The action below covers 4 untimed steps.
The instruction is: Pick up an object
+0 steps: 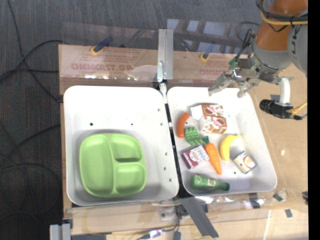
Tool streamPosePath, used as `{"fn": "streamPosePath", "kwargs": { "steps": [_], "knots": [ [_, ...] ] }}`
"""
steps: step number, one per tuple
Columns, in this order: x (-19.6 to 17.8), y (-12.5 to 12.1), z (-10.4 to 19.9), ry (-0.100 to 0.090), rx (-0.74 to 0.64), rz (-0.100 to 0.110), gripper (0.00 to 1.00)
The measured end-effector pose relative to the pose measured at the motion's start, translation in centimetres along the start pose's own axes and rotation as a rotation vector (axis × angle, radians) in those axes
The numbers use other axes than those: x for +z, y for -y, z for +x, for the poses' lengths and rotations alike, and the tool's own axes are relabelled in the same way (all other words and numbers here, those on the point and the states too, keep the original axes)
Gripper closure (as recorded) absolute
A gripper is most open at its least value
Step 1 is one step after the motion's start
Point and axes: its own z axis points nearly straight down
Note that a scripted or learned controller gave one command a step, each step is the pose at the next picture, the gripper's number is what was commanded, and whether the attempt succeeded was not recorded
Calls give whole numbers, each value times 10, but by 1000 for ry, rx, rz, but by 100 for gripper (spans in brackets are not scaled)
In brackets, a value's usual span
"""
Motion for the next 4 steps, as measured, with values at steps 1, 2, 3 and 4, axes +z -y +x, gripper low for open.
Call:
{"fn": "streamPosePath", "kwargs": {
  "steps": [1,2,3,4],
  "knots": [
    [110,23,-15,2,-64,0,0],
    [143,67,-21,11,-83,-27,0],
    [154,-1,-45,-20,-127,51,0],
    [142,-10,-44,-4,-128,13,100]
  ]
}}
